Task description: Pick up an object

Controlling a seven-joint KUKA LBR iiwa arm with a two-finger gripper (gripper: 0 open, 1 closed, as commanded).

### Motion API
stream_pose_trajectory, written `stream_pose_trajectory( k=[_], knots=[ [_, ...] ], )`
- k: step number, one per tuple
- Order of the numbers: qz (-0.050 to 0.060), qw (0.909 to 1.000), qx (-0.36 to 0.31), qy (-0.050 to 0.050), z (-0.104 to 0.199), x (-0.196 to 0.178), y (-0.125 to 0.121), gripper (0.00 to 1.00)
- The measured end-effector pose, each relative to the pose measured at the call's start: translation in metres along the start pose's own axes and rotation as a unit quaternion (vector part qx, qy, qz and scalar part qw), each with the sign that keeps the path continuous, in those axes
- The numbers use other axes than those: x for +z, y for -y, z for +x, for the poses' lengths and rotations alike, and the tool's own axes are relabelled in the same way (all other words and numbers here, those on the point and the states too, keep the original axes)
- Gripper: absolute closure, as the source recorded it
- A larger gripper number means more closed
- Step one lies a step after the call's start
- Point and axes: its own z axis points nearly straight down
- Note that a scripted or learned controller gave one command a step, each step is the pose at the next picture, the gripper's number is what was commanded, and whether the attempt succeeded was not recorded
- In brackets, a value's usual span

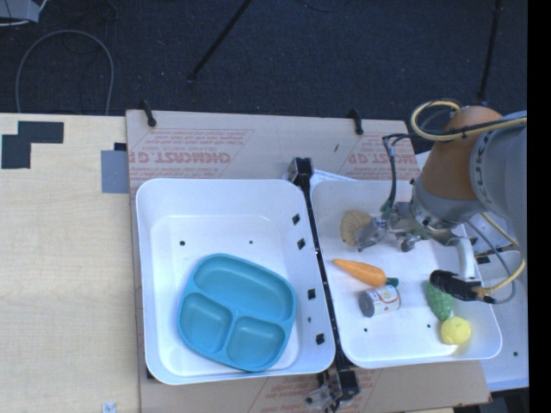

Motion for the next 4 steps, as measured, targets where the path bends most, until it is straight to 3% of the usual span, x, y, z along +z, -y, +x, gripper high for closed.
stream_pose_trajectory(
  k=[1, 2, 4],
  knots=[
    [-0.001, 1.0, 0.001, 0.0, -0.001, -0.012, 0.0, 1.0],
    [-0.003, 1.0, 0.002, 0.001, -0.007, -0.056, 0.001, 1.0],
    [-0.005, 1.0, -0.001, 0.001, -0.01, -0.181, -0.005, 1.0]
  ],
)
